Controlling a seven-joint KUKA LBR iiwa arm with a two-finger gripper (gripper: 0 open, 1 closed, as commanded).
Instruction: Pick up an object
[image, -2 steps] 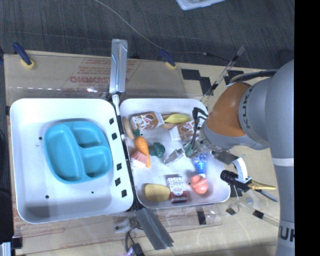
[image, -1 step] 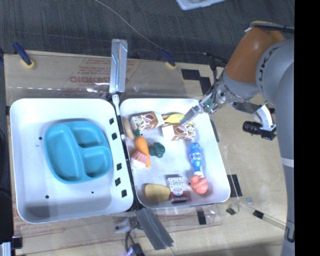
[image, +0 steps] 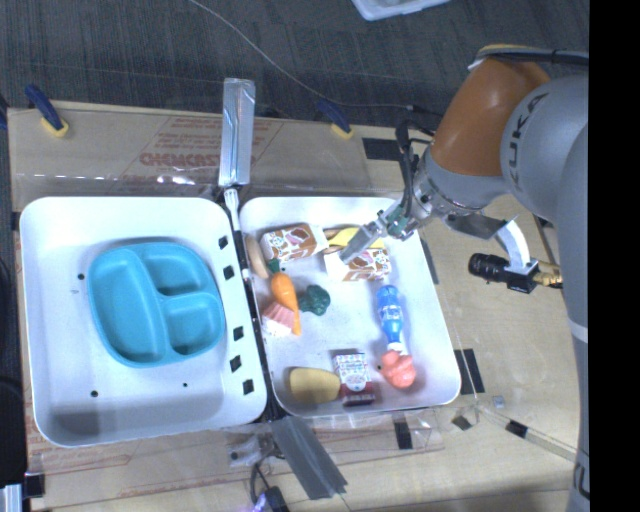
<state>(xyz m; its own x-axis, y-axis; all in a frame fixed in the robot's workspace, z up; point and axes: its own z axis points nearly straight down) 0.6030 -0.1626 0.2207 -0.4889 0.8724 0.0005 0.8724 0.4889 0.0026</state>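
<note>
A blue divided tray (image: 155, 302) lies in the left white bin (image: 60, 400) on the worktop (image: 520, 380). A strip of silver tape (image: 237, 130) runs up from the seam between the two bins, and blue clamps (image: 47, 110) grip the worktop's far edge.

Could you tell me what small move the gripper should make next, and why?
Probably a short, straight descent. The gripper hovers at the back of the right bin, over the small carton beside a yellow item. The carton lies directly beneath it, so lowering further seems the most likely way to close on something.
</note>
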